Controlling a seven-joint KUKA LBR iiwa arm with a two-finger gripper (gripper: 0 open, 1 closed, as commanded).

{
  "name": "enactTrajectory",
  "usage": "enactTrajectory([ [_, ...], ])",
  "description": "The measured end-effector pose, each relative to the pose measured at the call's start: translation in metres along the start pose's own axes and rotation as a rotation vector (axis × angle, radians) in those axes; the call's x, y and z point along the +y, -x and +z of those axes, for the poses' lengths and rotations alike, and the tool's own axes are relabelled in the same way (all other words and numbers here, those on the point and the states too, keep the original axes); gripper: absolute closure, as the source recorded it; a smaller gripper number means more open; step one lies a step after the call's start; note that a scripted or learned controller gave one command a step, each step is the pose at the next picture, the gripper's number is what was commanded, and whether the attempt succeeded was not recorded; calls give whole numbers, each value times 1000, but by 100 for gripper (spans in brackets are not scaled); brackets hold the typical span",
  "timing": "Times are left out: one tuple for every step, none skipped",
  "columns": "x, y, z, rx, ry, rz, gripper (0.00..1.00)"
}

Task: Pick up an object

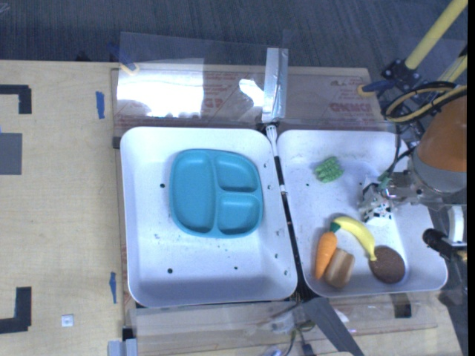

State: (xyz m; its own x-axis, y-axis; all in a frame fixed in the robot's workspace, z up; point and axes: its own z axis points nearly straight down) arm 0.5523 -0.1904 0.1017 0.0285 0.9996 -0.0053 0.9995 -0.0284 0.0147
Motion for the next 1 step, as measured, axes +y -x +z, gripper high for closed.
enactTrajectory([
  [41,-79,10,4,2,-12,100],
])
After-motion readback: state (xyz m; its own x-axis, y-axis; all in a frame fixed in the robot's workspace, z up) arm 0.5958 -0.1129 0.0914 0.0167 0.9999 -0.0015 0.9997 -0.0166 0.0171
